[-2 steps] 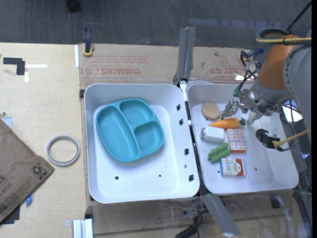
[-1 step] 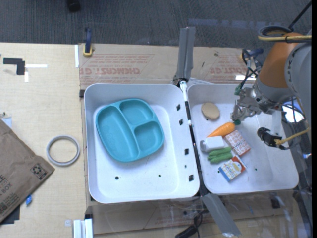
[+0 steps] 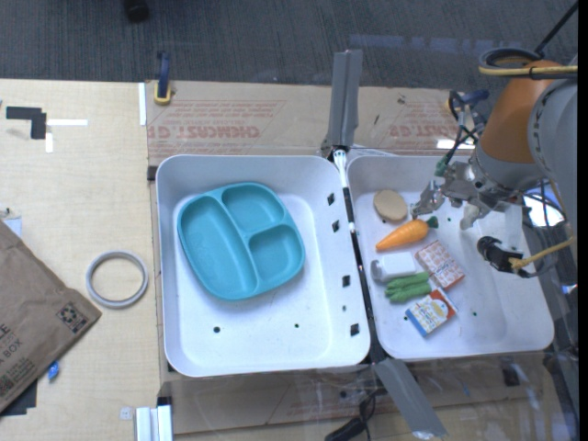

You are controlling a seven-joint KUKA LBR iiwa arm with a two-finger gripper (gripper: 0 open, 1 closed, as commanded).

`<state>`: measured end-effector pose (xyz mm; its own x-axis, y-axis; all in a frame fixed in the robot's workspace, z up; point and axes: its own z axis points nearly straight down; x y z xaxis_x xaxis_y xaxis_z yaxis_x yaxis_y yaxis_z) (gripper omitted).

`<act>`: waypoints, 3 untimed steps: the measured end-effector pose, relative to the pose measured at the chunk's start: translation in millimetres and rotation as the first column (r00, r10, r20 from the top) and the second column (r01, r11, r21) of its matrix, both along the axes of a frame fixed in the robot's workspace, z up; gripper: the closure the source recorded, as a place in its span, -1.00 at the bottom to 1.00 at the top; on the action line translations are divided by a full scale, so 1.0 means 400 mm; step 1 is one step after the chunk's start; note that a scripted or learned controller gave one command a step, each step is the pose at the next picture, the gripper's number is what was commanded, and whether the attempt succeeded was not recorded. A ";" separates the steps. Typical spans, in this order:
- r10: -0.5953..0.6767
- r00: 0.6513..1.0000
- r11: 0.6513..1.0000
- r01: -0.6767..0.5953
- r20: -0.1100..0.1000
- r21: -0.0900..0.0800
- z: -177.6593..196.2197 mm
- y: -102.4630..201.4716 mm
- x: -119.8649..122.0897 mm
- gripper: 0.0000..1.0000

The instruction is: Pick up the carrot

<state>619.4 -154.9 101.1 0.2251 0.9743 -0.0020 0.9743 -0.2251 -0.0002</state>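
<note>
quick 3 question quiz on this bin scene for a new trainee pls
1. True or false: the carrot lies in the same bin as the blue divided plate.
2. Which item lies closest to the gripper? A) carrot B) green beans C) tape ring
3. Fill in: the blue plate has ___ compartments.

Key: 1 false, the carrot is in the right bin, the plate in the left bin. 2 A. 3 three.

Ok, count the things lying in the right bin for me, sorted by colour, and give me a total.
Orange: 1, the carrot
Tan: 1, the round cookie-like piece
Green: 1, the pea pods
Grey: 1, the small grey piece
Printed, red with other colours: 2, the patterned packet and the little carton
Total: 6
</note>
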 end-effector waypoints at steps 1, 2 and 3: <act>0.001 1.000 1.000 -0.001 0.000 -0.001 0.023 -0.001 0.000 1.00; 0.001 1.000 1.000 -0.001 0.000 -0.001 0.023 -0.001 0.000 -1.00; -0.194 0.981 0.981 0.194 -0.003 0.002 -0.024 0.107 -0.027 -1.00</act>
<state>608.5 -112.1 91.5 0.4097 0.9122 -0.0006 0.9122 -0.4097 -0.0036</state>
